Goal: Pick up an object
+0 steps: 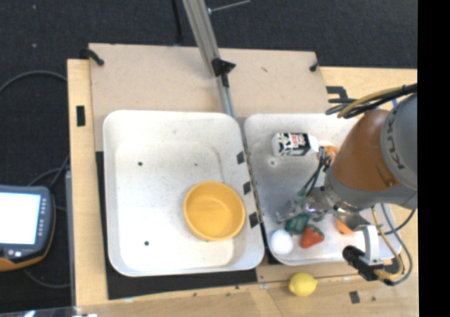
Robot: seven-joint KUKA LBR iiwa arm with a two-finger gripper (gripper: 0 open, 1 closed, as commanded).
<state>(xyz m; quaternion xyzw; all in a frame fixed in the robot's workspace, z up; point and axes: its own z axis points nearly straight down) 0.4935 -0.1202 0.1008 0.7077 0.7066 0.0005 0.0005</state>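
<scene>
Grey arm (404,147); orange band; seemingly yellow cables.

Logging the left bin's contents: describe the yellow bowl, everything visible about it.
The yellow bowl is round, plain orange-yellow, and looks like smooth plastic. It sits upright with its opening facing up and nothing visible inside. It rests on the floor of the left bin, toward that bin's near right corner, close to the wall shared with the right bin. Only the bin floor appears to touch it.
</scene>
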